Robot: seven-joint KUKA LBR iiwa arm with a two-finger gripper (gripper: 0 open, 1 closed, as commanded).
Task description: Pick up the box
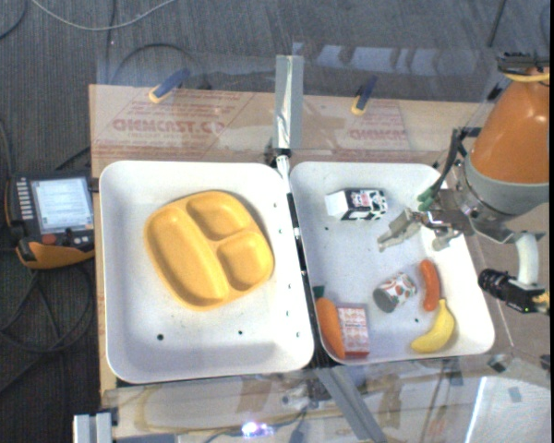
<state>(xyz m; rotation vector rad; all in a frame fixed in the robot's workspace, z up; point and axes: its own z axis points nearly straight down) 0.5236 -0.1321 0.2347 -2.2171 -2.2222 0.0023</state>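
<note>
We see the box [354,329], a small pink-red carton, lying flat near the lower left corner of the right bin [462,344], just beside a carrot [329,326] that lies along the bin's left wall. To the right of the box rest a small crumpled can [395,291], a red sausage [430,284] and, near the bin's lower right corner, a banana [436,329]. Toward the top of the same bin lies a black-and-white milk carton [358,203] on its side.

The gripper [423,229] hangs over the right half of this bin, well apart from the box and above the can and sausage; its two fingers [397,232] stand spread, with nothing between them. The can and sausage lie between the gripper and the box.

The left bin [129,340] holds a yellow divided tray [210,246]. Both bins sit on a cardboard-covered bench [189,127] over grey carpet [65,53] crossed by cables; a handheld control pendant [52,215] lies at the left edge of the frame.
</note>
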